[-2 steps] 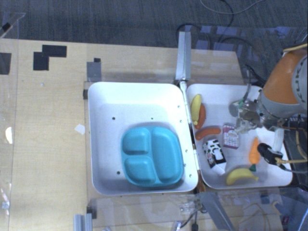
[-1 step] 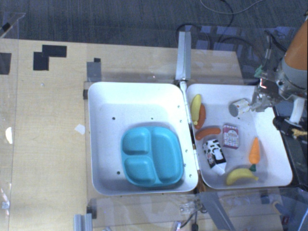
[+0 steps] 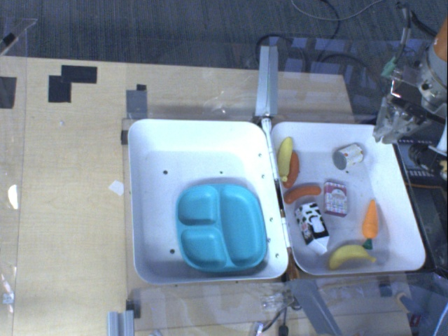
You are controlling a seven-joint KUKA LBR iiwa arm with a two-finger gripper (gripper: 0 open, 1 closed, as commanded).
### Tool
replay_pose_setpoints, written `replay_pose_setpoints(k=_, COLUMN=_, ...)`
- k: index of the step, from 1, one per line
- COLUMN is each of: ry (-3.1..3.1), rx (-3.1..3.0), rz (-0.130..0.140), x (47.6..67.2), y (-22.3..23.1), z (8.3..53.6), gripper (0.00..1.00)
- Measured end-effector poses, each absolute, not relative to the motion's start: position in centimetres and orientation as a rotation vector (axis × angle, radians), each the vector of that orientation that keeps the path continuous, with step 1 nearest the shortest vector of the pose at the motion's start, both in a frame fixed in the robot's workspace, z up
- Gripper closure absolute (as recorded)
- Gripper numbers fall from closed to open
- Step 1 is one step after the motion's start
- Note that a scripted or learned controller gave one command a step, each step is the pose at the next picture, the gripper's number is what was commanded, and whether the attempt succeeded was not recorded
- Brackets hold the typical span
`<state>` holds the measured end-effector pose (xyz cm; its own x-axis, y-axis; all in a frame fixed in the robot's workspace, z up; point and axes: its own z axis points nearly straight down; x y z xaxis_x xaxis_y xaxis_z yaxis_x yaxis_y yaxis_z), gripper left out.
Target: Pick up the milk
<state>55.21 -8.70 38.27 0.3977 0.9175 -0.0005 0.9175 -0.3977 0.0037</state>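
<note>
The milk (image 3: 311,222) is a small carton with black and white cow patches. It lies on its side in the right bin (image 3: 413,238), near the bin's left front. My gripper (image 3: 396,127) hangs above the back right corner of that bin, well away from the milk, toward the upper right. It is open with nothing between its fingers.
Around the milk lie a sausage (image 3: 302,192), a yellow banana (image 3: 285,157) by the left wall, a pink carton (image 3: 336,198), a carrot (image 3: 370,220), a second banana (image 3: 350,255) and a grey can (image 3: 348,155). The left bin (image 3: 150,187) holds a blue divided plate (image 3: 220,226).
</note>
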Motion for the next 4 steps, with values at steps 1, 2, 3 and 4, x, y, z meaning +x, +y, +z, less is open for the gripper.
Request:
replay_pose_setpoints(k=1, ry=2.088, rx=2.343, rz=0.002, x=62.0, y=-0.9, z=43.4, gripper=1.00)
replay_pose_setpoints(k=2, ry=1.839, rx=2.547, rz=-0.003, x=57.7, y=-3.5, z=32.2, gripper=1.00)
replay_pose_setpoints(k=3, ry=1.372, rx=2.824, rz=0.001, x=57.2, y=-1.1, z=39.6, gripper=1.00)
replay_pose_setpoints(k=4, ry=1.888, rx=2.507, rz=0.003, x=60.2, y=-6.5, z=43.4, gripper=1.00)
